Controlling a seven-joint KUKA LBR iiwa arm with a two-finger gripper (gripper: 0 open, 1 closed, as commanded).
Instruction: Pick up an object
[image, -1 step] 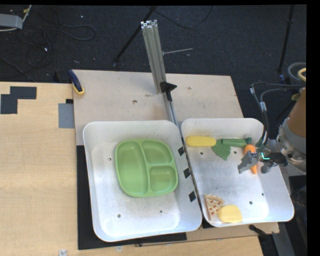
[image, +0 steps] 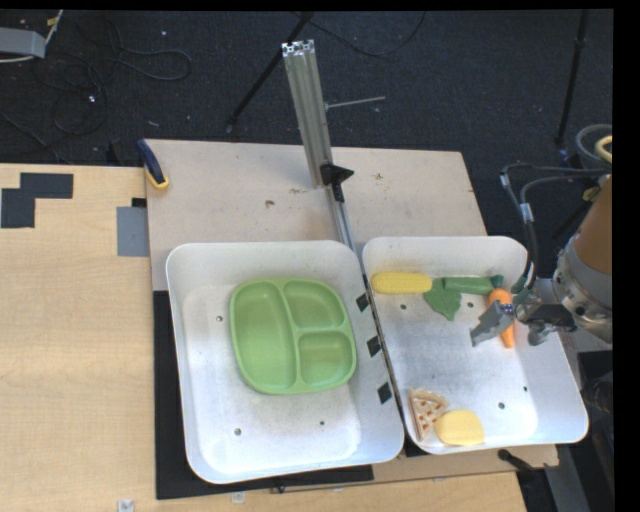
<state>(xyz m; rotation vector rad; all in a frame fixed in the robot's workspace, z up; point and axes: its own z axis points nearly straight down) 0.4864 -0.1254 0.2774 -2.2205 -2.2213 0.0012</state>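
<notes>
My gripper (image: 503, 322) hangs over the right bin's (image: 455, 390) far right side, fingers apart w/ nothing between them. The carrot (image: 507, 318) lies right beneath me, long axis running toward/away from the camera. Green toy (image: 458, 293) sits just left.

Glossy plastic green tray (image: 293, 335), matt white bins (image: 200, 420)

You have two white bins (image: 200, 300), one green divided plate (image: 293, 335), one corn cob (image: 401, 284), one carrot (image: 503, 315), one pizza slice (image: 427, 410), one yellow round item (image: 460, 428).
</notes>
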